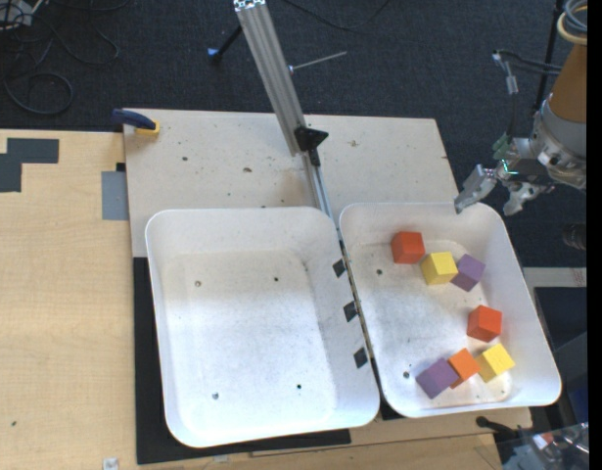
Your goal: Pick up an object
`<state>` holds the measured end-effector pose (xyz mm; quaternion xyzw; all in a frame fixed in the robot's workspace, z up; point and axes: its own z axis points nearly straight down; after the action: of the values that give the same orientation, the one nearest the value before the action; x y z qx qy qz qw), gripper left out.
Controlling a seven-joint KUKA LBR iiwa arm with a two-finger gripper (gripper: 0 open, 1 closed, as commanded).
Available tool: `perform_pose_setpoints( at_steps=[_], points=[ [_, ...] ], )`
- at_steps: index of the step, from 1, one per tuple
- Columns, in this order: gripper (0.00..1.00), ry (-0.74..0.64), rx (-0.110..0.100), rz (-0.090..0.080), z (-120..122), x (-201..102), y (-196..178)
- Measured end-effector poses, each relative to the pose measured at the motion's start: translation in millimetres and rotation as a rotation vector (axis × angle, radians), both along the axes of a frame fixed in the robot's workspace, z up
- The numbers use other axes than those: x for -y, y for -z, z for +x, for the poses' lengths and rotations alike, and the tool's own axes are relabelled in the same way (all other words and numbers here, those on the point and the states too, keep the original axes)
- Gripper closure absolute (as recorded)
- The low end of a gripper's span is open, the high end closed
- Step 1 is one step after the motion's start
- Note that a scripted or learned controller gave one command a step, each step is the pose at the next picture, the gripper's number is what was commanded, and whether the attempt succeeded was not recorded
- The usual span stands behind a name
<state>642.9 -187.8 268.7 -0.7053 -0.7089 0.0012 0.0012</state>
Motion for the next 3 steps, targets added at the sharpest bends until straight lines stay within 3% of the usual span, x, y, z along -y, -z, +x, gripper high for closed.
perform_pose_setpoints(
  at_steps=[2,3],
  points=[
    [0.0,-0.003,-0.005,0.002,5.3,-10.9,106.0],
    [0.0,-0.004,0.008,0.001,17.9,-8.4,148.6]
  ],
)
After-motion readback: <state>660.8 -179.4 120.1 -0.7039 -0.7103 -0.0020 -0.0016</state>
